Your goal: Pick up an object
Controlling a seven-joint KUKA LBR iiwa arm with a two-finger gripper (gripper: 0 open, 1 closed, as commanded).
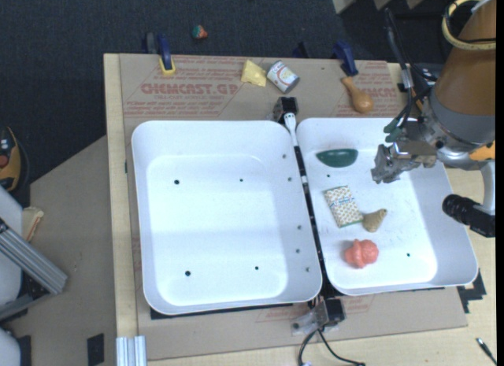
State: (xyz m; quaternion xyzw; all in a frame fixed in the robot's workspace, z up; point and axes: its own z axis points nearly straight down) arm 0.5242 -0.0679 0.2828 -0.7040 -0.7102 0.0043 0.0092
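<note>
- The grey arm with the orange band [466,65] reaches in over the right-hand shallow white bin [441,274], its two-finger gripper [387,169] hanging above that bin's upper half, toward the far edge.
- Whether the pincer is released or clenched, I cannot tell: the tip is a small dark blur from this angle, and nothing is seen between it.
- Four candidates lie in the right bin. A dark green flattened oval piece [337,157] sits near the far edge, just beside the gripper on its bin-divider side.
- A speckled beige rectangular pad [342,205] lies near the bin's middle, close to the divider, with a small tan cone-shaped piece [373,219] touching or nearly touching its near corner.
- A pink-red lumpy rounded toy [361,253] rests toward the near edge, apart from the rest.
- The left-hand white bin [142,199] holds nothing to grasp.
- Risk, as I judge it: the gripper hangs over bare floor between the green piece and the bin's right wall, so a straight descent would likely close on nothing.
- The green piece looks low and flat; fingers may skate over it or push it against the far wall.
- The pad and cone sit so close that a grasp there could nudge one while missing the other.
</note>
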